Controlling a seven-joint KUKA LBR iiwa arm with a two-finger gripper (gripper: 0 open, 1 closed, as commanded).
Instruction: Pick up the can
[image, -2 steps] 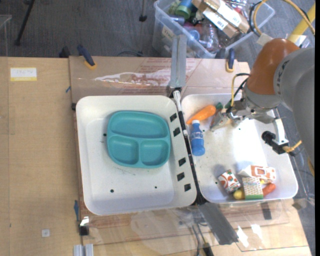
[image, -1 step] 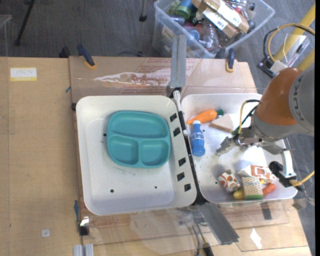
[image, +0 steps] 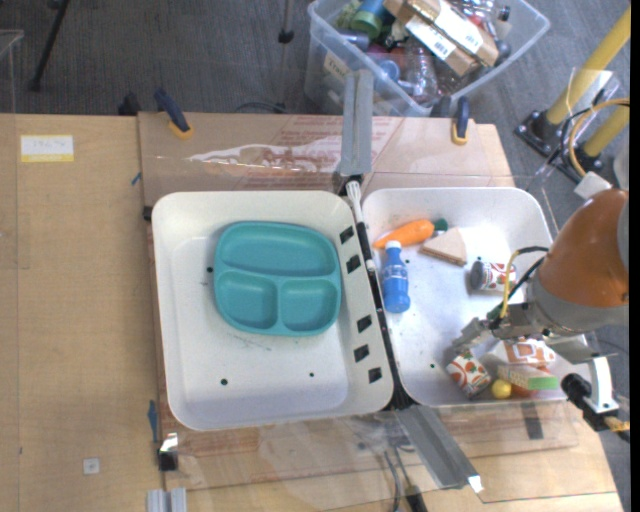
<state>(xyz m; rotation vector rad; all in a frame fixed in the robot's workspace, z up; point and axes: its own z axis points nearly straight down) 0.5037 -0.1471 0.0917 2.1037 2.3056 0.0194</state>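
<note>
1. Light wooden bench (image: 70, 330) across the lower view.
2. Dark grey carpet floor (image: 150, 50) beyond the far edge.
3. Clear plastic crate (image: 520, 40) of mixed clutter on the floor behind.

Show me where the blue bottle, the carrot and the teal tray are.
Bottle (image: 395, 281): camera view, on its body.
Carrot (image: 408, 233): camera view, on its orange middle.
Tray (image: 276, 246): camera view, on its large upper compartment.
</note>
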